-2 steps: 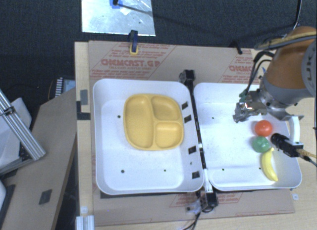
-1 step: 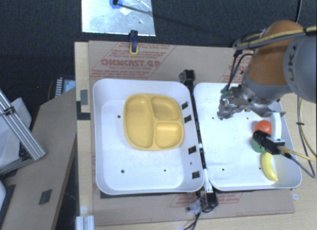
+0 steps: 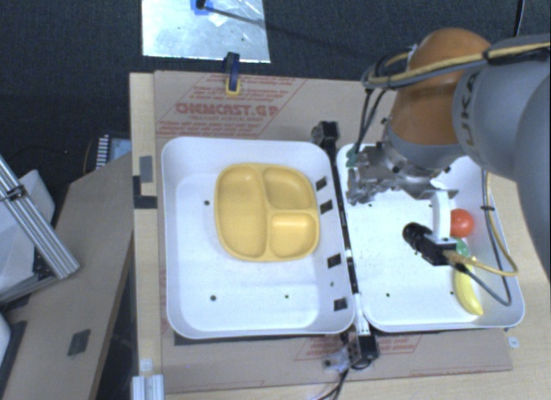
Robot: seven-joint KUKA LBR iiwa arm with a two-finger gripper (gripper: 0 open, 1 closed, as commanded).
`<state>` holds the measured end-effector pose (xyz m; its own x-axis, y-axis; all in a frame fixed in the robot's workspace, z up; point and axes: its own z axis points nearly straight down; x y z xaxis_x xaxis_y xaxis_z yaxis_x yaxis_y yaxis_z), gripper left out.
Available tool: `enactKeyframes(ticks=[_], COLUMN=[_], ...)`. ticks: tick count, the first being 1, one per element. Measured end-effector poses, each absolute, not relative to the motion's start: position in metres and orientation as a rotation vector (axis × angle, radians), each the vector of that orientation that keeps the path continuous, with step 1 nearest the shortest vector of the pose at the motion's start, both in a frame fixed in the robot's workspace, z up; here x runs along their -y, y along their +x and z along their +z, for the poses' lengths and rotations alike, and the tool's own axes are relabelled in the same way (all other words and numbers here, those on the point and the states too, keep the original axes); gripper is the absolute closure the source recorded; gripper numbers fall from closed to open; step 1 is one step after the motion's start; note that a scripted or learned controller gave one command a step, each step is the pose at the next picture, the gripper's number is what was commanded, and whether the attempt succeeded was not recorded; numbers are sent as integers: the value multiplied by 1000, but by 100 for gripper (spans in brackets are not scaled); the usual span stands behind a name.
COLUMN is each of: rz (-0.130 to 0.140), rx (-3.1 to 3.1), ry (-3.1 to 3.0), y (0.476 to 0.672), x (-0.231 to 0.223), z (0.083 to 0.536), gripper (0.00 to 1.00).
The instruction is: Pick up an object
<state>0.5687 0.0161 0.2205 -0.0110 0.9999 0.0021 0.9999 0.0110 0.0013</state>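
no catch seen in hand (image 3: 365,185), opening impossible to tell; approach step; needed next centring over red ball (image 3: 462,222).

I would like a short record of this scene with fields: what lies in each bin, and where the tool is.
left bin: yellow plastic plate with three compartments, near the middle
right bin: small red round object and yellow banana-shaped object, both by the right wall, the red one farther back
tool: over the far left part of the right bin, apart from both objects
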Motion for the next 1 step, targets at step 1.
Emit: enactKeyframes(ticks=[1], rz=[-4], rx=[2234], ry=[-2209], y=[562], x=[-74], z=[231], gripper=[100])
